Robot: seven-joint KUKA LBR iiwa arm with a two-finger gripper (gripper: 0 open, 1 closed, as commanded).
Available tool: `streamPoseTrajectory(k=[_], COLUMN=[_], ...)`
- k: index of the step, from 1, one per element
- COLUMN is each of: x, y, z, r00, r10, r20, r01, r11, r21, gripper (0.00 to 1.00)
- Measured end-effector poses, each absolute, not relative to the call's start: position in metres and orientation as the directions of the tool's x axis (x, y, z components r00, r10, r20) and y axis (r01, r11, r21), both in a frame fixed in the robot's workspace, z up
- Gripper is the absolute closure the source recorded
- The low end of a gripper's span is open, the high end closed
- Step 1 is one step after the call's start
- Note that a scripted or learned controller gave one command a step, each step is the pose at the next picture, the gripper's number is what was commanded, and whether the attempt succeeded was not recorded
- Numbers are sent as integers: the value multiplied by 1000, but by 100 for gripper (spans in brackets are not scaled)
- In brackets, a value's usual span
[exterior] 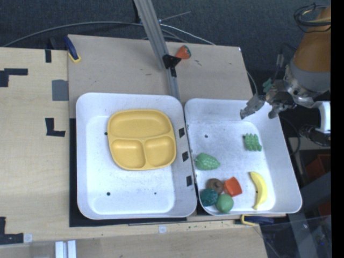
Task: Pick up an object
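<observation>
You can see two white bins side by side in the middle of the frame. The left bin [91, 160] holds a yellow plate [142, 138] with three sections, sitting in its upper part. The right bin [226, 122] holds small toys. A bumpy green toy [251, 142] lies toward the right side, and a leafy green toy [206, 161] lies near the left wall. At the bottom of that bin a brown ring [215, 185], an orange block [233, 186], a teal lump [209, 198] and a green ball [224, 203] sit bunched together, with a yellow banana [259, 189] just to their right. The gripper [263, 107] hangs over the upper right edge of the right bin, with its two fingers spread apart and nothing between them. It is well apart from all the toys.
</observation>
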State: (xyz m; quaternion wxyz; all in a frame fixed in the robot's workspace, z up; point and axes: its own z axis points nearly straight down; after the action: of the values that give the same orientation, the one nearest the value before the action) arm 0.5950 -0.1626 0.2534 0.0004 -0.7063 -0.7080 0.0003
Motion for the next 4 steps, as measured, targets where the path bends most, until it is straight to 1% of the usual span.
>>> streamPoseTrajectory(k=[1,2,3,4], x=[595,594,600,599], y=[-163,-156,-157,-156], z=[253,190,142,88], r00=[-3,-2,-2,-2], r10=[1000,1000,1000,1000], r20=[0,1,0,0], r01=[1000,1000,1000,1000], r11=[3,2,2,2], r21=[-1,-8,-6,-6], gripper=[0,0,0,0])
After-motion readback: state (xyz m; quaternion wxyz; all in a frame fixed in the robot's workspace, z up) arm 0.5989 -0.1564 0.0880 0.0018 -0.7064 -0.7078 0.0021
